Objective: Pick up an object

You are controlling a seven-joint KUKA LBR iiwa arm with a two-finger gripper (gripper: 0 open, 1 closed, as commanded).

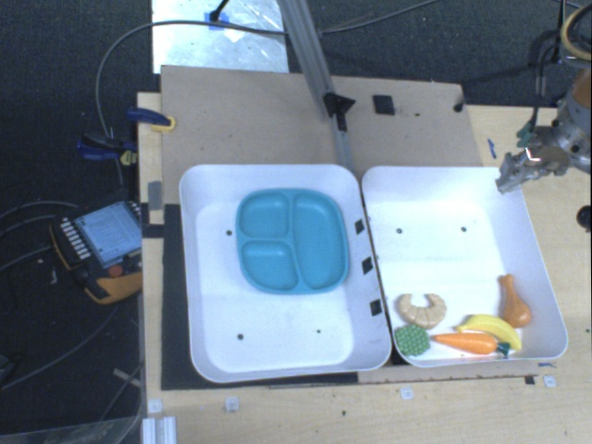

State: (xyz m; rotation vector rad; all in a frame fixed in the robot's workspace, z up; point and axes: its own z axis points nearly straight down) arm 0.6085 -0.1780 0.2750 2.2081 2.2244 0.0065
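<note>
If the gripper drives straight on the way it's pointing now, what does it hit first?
The gripper points down-left over the right bin's upper right corner. Likely it meets the bin's rim or bare floor there first; the toy food lies well off that line. Depth is unclear.

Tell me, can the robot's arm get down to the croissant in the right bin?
Probably yes. The croissant lies bare near the right bin's front, with the broccoli beside it, not on top. The gripper hangs over that bin's far right corner.

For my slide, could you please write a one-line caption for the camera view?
Robot hand above the right bin's far corner; toy foods along its near edge, blue plate in the left bin.
</note>
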